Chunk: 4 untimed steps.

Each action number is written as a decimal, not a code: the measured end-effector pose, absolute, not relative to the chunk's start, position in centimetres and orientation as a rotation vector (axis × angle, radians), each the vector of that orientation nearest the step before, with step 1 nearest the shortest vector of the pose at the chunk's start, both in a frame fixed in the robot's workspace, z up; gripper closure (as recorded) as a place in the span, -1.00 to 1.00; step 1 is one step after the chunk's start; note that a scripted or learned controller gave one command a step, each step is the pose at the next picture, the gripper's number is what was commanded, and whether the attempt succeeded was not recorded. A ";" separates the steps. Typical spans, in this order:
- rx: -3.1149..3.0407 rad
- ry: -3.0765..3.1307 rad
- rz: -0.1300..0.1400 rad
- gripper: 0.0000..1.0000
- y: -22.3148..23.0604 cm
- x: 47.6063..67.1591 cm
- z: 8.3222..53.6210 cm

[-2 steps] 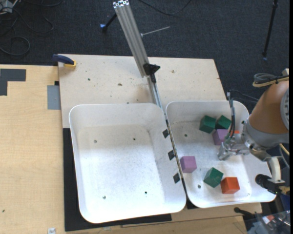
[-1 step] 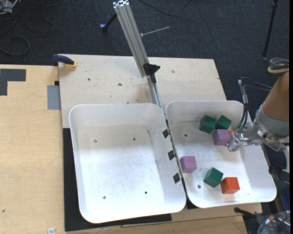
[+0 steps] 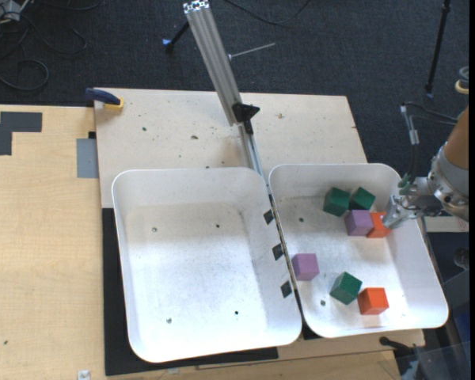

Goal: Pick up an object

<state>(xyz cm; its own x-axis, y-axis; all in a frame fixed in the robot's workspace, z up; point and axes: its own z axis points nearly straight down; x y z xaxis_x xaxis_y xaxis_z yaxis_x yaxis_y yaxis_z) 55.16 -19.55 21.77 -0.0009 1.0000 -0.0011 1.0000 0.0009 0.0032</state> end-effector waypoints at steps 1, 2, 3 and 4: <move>2.218 2.226 -0.001 1.00 -19.6 55.2 22.1; 2.220 2.230 0.000 1.00 -14.3 56.4 21.3; 2.220 2.230 0.000 1.00 -8.8 56.9 20.5; 2.219 2.228 0.000 1.00 -3.9 58.4 20.6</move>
